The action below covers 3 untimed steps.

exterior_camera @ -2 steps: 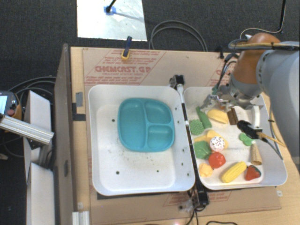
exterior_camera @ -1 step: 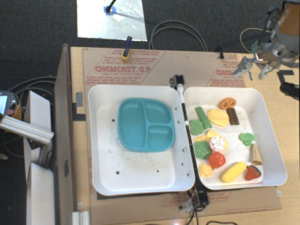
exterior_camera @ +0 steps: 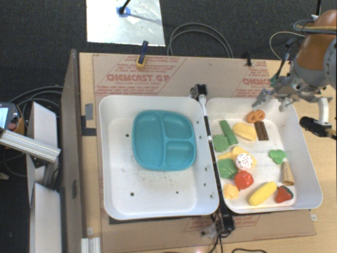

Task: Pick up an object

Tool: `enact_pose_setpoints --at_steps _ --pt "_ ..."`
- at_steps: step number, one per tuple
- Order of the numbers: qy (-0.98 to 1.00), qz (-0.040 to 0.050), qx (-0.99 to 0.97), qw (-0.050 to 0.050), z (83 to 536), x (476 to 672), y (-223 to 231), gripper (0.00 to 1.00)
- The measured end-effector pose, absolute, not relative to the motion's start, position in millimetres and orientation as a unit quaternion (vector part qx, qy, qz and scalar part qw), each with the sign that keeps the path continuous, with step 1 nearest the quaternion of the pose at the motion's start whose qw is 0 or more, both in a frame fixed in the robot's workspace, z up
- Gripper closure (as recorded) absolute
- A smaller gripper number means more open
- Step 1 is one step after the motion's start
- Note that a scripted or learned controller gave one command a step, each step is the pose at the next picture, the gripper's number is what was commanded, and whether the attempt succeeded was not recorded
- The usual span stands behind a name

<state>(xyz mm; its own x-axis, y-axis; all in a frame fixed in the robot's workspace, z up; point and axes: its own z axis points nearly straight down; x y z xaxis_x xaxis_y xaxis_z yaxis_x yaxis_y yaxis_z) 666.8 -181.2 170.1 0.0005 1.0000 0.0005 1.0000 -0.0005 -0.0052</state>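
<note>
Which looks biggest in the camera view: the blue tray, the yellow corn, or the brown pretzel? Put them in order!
Largest to smallest:
1. Blue tray, by far the biggest.
2. Yellow corn.
3. Brown pretzel, smallest. It lies farther from the camera, so it may look a bit smaller than it is.

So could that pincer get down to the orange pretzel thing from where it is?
Probably yes. The pincer hangs just above the right bin's far edge, and the pretzel lies uncovered close below it, with nothing on top.

Dark carpeted floor around worktop. Printed cardboard sheet covers worktop top. Shiny metal plate lies on floor beyond. Black cables loop nearby. Aluminium rail at left.
</note>
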Motion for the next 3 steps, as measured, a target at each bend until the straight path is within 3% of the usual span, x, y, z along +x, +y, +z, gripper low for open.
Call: enact_pose_setpoints --at_steps 1,2,3 --pt "-0.708 0.0012 -0.707 0.002 99 647.3 -177 0.0" --pt "-0.709 -0.0018 -0.706 -0.003 116 651.0 -177 1.0" --pt "-0.709 -0.0013 -0.705 -0.003 115 650.7 -177 0.0"
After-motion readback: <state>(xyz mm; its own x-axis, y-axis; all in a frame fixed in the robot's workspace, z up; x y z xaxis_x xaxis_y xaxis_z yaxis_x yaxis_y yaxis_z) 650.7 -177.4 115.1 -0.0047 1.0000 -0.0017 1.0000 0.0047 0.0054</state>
